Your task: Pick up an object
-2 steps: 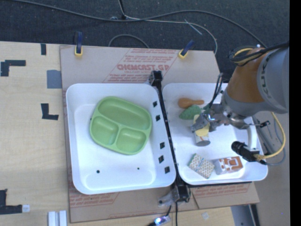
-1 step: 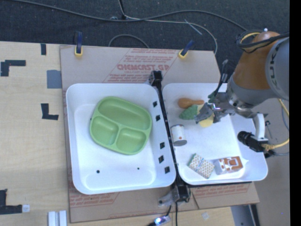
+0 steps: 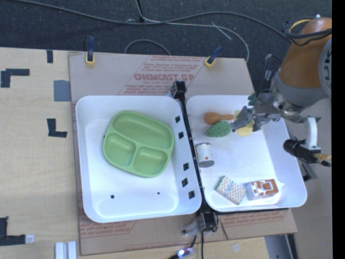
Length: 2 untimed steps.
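My gripper (image 3: 248, 124) hangs over the upper right part of the right bin (image 3: 285, 169), and its fingers stand apart, so it is open. A small yellow object (image 3: 246, 130) shows just below and between the fingertips; I cannot tell whether it is being touched. Directly left of the gripper lie a green leafy-looking object (image 3: 218, 129) and an orange-brown piece (image 3: 218, 116). Lower in the same bin are a white cylinder (image 3: 205, 154), a patterned packet (image 3: 230, 190) and an orange-and-white packet (image 3: 262, 189).
The left bin (image 3: 91, 161) holds a green divided plate (image 3: 139, 143). A black divider (image 3: 186, 144) runs between the two bins. The arm's grey and orange body (image 3: 307, 63) leans in from the right, above the right bin's far corner.
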Each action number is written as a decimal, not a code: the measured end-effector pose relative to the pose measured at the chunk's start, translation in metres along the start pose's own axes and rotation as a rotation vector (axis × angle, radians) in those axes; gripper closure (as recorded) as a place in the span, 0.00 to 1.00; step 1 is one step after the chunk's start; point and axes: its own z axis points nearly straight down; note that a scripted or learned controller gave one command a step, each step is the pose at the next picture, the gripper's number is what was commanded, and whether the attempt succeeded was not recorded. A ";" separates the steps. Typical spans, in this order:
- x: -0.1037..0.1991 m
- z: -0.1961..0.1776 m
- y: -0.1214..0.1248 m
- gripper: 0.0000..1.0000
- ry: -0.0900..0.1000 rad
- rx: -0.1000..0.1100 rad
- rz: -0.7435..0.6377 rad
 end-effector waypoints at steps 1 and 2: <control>0.044 -0.002 0.017 1.00 0.002 0.005 -0.004; 0.090 0.014 0.028 1.00 0.002 0.008 -0.004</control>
